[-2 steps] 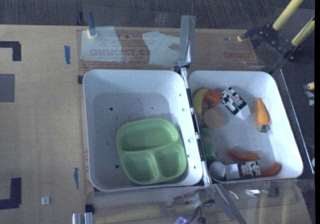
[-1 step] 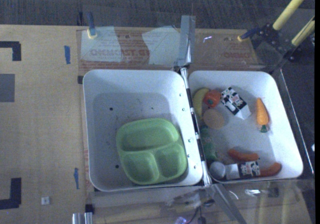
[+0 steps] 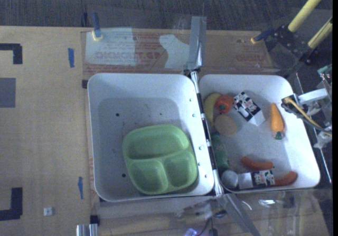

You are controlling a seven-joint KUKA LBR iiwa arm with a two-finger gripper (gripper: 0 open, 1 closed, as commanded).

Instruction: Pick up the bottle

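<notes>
Along the right bin's (image 3: pixel 311 150) near wall, bottle (image 3: pixel 252 179) lying flat, long axis left-right, well apart from gripper (image 3: pixel 296 104) at right rim; jaws' state unreadable.

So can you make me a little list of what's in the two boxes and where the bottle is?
left bin: a green tray with three sections
right bin: bottle, small carton, carrot, two sausages, round fruit and vegetables
bottle: lying on its side by the near wall, white cap toward the left bin
gripper: at the right bin's far right edge, away from the bottle
</notes>
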